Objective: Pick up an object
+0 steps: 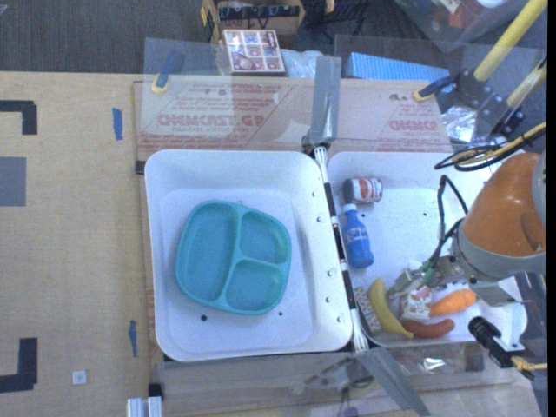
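Observation:
The right bin [408, 211] holds a small red and silver can [362, 189] lying on its side and a blue bottle [354, 236] lying along the left wall. At the bin's front lie a yellow banana [383, 307], an orange carrot [453, 301], a reddish sausage [426, 327] and a small red and white packet [417, 302]. My gripper [426, 276] reaches down from the orange-banded arm [506, 220] and sits low over the packet and carrot cluster, partly hiding it. Nothing shows as lifted.
The left bin [174, 181] carries a teal divided plate [233, 256]. The bins' shared wall [334, 233] runs between them. Cables [452, 207] hang beside the arm. Cardboard and boxes [252, 50] lie behind the bins.

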Robot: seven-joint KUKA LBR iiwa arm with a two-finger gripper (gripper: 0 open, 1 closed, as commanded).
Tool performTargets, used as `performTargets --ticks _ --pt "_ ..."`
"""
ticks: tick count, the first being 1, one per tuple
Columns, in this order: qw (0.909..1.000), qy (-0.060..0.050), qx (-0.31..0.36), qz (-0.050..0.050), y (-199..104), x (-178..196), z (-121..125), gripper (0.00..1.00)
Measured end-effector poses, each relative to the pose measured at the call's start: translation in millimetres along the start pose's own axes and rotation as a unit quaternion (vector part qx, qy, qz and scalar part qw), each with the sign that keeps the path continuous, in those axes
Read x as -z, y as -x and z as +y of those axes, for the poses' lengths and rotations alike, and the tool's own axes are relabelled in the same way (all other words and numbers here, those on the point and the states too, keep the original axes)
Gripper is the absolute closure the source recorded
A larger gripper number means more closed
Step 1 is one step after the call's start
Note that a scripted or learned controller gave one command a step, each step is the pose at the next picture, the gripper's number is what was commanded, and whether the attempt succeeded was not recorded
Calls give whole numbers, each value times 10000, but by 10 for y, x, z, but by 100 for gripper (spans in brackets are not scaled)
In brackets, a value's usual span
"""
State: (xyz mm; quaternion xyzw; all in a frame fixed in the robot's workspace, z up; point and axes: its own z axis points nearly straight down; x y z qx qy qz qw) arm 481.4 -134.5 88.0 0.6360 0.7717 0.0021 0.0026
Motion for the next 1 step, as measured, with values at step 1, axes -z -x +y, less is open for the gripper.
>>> performTargets --ticks 1 --pt "10000 21 -22 -7 15 100 6 100"
